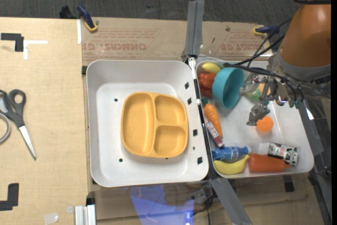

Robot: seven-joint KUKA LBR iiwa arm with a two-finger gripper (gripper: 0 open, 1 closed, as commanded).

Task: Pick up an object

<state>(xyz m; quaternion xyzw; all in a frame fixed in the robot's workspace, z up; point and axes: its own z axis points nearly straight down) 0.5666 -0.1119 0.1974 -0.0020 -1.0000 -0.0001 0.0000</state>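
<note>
With jaw state impossible to tell and nothing visibly held, gripper (259, 112) poised in right bin (305, 129) just beside orange ball (265, 124), near tilted teal bowl (230, 87); likely to nudge the round ball away on closing.

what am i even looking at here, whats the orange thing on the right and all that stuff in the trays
This is one camera fixed above a workbench, looking down at a slant. The orange and grey shape at the right is a robot arm reaching in. Its gripper, the two-fingered part that grabs, hangs just above a small orange ball; nothing visibly sits between its fingers. Two white bins sit side by side. The left bin holds a yellow divided plate. The right bin holds toy items: a teal bowl tipped on its side, a carrot, a banana. Scissors lie on the bench to the left.
</note>
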